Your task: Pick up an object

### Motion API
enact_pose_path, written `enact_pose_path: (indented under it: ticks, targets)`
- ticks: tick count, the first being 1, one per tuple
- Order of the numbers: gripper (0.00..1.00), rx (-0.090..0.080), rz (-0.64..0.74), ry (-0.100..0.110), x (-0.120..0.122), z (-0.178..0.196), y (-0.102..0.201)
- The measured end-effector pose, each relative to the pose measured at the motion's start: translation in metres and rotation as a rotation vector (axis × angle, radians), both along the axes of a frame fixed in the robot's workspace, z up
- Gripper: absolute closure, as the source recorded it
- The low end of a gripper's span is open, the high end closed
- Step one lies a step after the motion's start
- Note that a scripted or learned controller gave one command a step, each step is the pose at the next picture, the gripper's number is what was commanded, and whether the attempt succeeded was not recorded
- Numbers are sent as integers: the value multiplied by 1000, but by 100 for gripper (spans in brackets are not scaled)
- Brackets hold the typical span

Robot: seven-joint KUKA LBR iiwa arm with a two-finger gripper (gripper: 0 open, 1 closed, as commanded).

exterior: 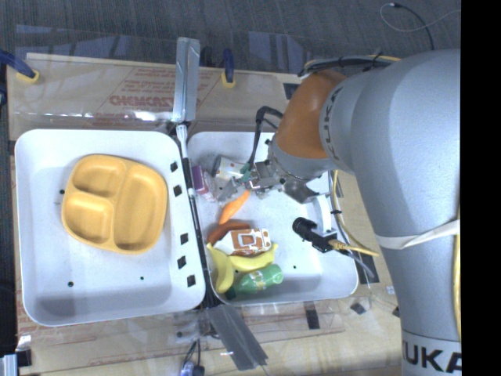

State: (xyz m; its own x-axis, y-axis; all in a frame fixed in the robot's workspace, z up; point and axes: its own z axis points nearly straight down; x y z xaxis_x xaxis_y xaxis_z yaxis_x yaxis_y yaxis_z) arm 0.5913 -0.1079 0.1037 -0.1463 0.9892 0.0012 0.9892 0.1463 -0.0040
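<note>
A: Which object is the likeliest pick?

B: The carrot (234, 207). It lies in the right bin (307, 276), left of the middle and close to the wall shared with the other bin.

A: How does it sit relative to the tool?

B: The tool (241, 175) hangs just above it in the camera view, towards the bin's far side. The carrot's upper tip is very near the tool, but I cannot tell whether they touch. Its long axis runs on a diagonal, from upper right down to lower left.

A: Is the tool open or closed?

B: I cannot tell from this angle, and I see nothing held in it.

A: What crowds the carrot?

B: Just beyond its lower tip there is a reddish-brown item (222, 230) and a printed carton (252, 241). Past those are a banana (235, 263) and a green bottle (262, 280), bunched against the near wall. A purple item (200, 182) sits by the shared wall, left of the tool.

A: So what does the move call for?

B: I think a short shift towards the near side, with the grip set across the diagonal. The pile below leaves little room.

A: And the left bin (47, 288)?

B: It holds a yellow divided plate (116, 202), well apart from the tool.
</note>
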Motion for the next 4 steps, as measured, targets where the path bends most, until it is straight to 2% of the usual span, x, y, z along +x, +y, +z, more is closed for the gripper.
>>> enact_pose_path:
  ticks: [1,2,3,4]
  targets:
    - [100,0,5,-4,2,13,0]
    - [100,1,123,-2,-33,-12,-8]
    - [0,1,123,-2,-33,-12,-9]
    - [0,0,169,-3,19,-11,-11]
